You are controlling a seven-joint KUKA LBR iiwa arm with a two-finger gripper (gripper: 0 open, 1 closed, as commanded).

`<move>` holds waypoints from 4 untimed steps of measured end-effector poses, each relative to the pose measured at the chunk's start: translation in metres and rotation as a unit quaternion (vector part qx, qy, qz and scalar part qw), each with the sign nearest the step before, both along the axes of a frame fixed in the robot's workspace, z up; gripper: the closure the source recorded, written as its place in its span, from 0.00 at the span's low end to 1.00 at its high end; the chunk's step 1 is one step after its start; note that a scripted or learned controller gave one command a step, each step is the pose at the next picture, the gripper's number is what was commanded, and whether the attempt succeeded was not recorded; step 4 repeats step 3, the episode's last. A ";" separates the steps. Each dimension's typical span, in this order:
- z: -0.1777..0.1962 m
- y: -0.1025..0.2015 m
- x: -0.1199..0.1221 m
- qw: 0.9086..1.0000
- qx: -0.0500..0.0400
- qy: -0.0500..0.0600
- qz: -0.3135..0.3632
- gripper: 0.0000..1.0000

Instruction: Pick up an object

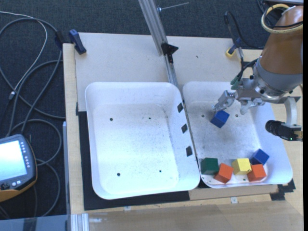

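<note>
Dark grey carpet [96,8] is lying around a pale wooden surface [125,57], with loose cables [24,81] trailing across it at the left. On the surface two shallow white plastic bins are sitting side by side, touching along their inner walls. The left bin [134,143] is the larger in this view and its floor is showing only small dark specks. The right bin [240,138] is holding all the blocks. A grey metal rail [154,23] is running at a slant from the top of the view down toward the seam between the bins. The grey arm with its orange band [284,37] is reaching in from the right, over the right bin's upper half. Its two-finger tool [235,104] is hanging above that bin with the fingers spread apart and nothing between them. A blue cube [220,118], tilted on edge, is lying just below and left of the tool's left finger; whether it is touching that finger cannot be told. Along the right bin's near wall, a green cube [209,165], an orange cube [224,173], a yellow cube [241,166], a second orange cube [257,173] and a second blue cube [260,156] are clustering closely. A handheld pendant with a lit screen [14,165] is resting at the far left.
</note>
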State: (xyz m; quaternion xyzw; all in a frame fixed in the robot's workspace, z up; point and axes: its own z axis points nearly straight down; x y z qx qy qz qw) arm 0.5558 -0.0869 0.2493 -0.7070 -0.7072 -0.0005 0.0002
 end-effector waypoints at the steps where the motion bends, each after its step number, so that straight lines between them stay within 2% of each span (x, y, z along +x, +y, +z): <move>1: -0.120 -0.008 0.034 1.000 0.000 0.002 0.000 0.00; 2: -0.152 -0.019 -0.019 1.000 0.000 0.004 -0.001 0.00; 3: -0.149 -0.021 0.050 1.000 -0.001 -0.003 0.001 0.00; 4: -0.149 -0.021 0.050 1.000 -0.001 -0.003 0.001 0.00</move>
